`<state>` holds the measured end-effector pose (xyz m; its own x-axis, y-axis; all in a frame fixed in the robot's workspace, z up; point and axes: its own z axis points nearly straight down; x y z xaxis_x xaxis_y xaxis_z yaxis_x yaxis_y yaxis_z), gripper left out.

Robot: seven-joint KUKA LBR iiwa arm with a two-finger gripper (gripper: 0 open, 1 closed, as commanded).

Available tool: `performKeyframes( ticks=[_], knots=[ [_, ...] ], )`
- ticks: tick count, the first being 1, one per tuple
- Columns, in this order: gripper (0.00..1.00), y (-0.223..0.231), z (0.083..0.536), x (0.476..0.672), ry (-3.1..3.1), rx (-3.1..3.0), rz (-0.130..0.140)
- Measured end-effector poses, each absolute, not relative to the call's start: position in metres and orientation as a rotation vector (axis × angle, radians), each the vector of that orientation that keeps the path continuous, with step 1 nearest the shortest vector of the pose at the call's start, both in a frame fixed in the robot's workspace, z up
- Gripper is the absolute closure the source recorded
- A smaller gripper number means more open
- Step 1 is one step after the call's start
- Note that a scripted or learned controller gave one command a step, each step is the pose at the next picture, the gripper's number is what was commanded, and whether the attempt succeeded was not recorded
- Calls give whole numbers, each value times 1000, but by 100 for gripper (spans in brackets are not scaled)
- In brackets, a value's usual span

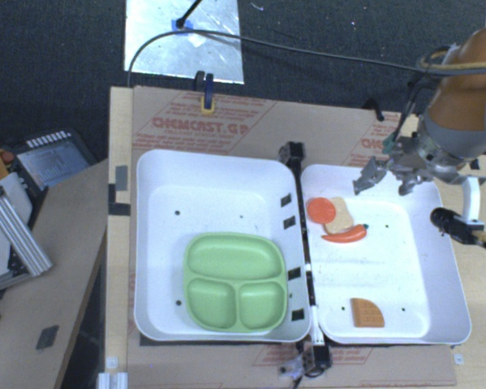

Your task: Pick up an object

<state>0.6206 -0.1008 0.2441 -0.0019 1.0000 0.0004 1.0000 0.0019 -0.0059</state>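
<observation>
Down at the front of the right bin (446, 281) sat a brown bread-like wedge (367, 313), closest to the lens, lying flat and alone on the white floor. Further back in that same bin, the cluster of pickable pieces: a round orange-red slice (321, 208), a pale tan piece (340, 217) touching it on its right, and a curved red pepper-like piece (345, 234) lying just in front of both, against the tan one. And there was the gripper (388, 182), up over the bin's far right corner, its two fingers spread apart with nothing between them, clear of every item and set off to the right of the cluster. Above it rose the grey arm with its orange band (477, 76), coming in from the right. Over in the left bin (156, 226), a green divided tray (235, 280) rested toward the front, three compartments showing. Both bins stood side by side on a cardboard sheet (230, 124), a blue-and-yellow clamp (206, 92) at its far edge.
</observation>
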Motion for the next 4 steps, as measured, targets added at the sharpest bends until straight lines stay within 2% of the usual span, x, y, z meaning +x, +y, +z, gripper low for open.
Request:
performKeyframes(
  ticks=[1, 4],
  knots=[
    [0, -101, 248, 622, -2226, -2219, -1],
    [0, -105, 108, 613, -2221, -2220, 2]
  ],
)
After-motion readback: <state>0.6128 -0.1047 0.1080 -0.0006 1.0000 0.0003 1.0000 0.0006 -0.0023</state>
